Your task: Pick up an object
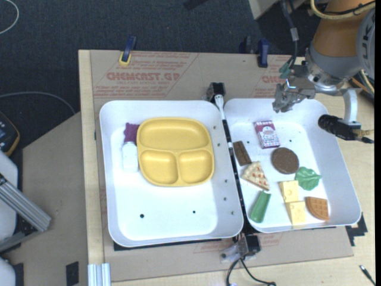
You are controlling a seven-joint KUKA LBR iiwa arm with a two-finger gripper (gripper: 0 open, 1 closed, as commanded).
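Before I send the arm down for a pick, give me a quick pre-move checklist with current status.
1. End effector above the right bin, near its far edge: ok.
2. Nothing seen between its fingers: ok.
3. Finger opening: cannot tell.
4. Targets in the right bin: red packet and brown round cookie lie apart from neighbours: ok.
5. Crowded picks: yellow cheese blocks touch the waffle: not ok.
6. Yellow divided tray sits in the left bin, off the likely descent path: ok.
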